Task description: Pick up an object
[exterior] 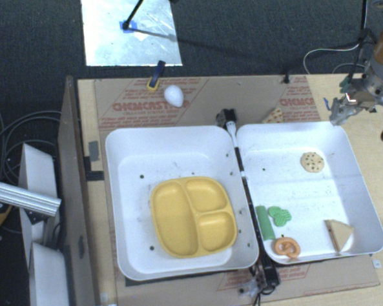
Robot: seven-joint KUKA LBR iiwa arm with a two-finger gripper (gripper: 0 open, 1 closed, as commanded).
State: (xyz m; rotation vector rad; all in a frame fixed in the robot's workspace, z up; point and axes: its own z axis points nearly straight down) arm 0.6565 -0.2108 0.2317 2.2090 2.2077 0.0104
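The right bin [348, 172] holds a round chocolate-chip cookie [312, 162] near its back right. A green broccoli-like piece [272, 218] lies at its front left, an orange pretzel [287, 247] sits at the front edge, and a tan sandwich wedge [339, 233] rests in the front right corner. My gripper [345, 109] hangs at the far right, above the back right corner of that bin, apart from all of these objects.
The left bin [129, 185] holds a yellow divided plate [193, 215]. A white egg-like object [174, 95] and a small blue-and-yellow item [155, 75] lie on the cardboard behind the bins. Cables run at the left and top right.
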